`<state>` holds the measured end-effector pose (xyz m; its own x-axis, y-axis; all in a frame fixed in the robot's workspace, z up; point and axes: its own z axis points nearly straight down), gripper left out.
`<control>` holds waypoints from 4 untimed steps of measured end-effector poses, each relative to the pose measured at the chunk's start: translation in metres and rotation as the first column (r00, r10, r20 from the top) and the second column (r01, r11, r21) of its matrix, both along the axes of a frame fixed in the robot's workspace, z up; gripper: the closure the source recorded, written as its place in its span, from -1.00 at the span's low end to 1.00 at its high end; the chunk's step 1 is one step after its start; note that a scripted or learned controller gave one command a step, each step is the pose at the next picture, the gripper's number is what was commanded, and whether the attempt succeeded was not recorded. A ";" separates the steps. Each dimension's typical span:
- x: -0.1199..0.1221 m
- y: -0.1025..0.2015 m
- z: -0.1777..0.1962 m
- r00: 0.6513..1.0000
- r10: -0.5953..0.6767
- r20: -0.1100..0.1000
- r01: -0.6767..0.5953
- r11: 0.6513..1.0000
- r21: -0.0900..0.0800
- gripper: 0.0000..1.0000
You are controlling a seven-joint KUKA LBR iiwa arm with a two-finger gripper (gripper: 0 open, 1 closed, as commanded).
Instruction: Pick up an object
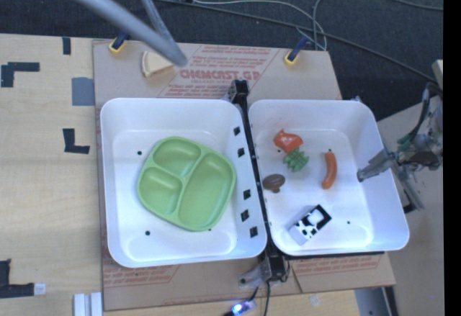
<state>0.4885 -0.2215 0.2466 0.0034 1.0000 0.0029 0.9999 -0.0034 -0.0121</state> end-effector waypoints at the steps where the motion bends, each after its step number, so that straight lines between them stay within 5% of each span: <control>1: 0.003 0.000 0.006 1.000 0.004 0.011 -0.004 1.000 -0.003 -1.00; 4: 0.016 0.008 -0.155 1.000 0.005 0.006 -0.005 1.000 -0.001 -1.00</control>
<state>0.5047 -0.2136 0.0914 -0.0015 1.0000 0.0017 1.0000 0.0015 -0.0064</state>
